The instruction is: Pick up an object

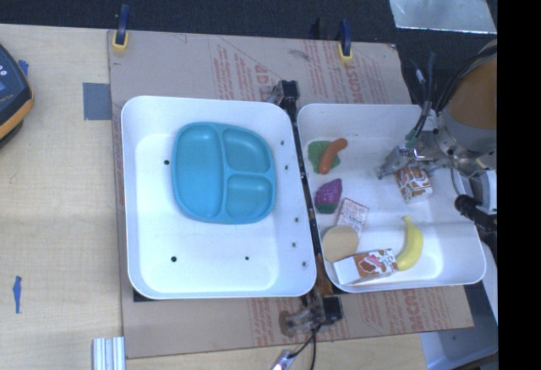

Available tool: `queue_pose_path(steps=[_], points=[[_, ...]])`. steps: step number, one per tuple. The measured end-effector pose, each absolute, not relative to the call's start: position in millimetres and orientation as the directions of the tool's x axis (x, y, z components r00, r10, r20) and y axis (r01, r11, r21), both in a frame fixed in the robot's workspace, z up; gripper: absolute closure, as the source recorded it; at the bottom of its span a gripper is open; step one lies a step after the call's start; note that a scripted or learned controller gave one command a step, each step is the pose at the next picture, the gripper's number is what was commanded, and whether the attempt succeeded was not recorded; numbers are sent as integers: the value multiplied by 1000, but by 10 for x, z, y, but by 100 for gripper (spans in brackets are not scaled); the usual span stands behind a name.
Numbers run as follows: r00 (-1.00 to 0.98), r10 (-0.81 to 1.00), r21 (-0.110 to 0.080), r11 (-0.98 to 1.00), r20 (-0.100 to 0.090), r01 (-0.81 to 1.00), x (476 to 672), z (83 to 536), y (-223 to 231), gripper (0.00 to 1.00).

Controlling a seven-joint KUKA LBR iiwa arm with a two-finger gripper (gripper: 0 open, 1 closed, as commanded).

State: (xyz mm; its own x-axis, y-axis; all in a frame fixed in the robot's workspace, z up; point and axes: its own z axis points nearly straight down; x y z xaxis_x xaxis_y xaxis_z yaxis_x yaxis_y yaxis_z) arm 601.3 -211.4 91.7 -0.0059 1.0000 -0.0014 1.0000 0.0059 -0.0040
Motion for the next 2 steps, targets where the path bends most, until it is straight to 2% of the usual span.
queue_pose_path(steps=[1,2], points=[[-4,1000,-2,4,0,1000,6566,924,-1798,0],[-3,1000,-3,3,0,1000,6204,1164,-2126,0]])
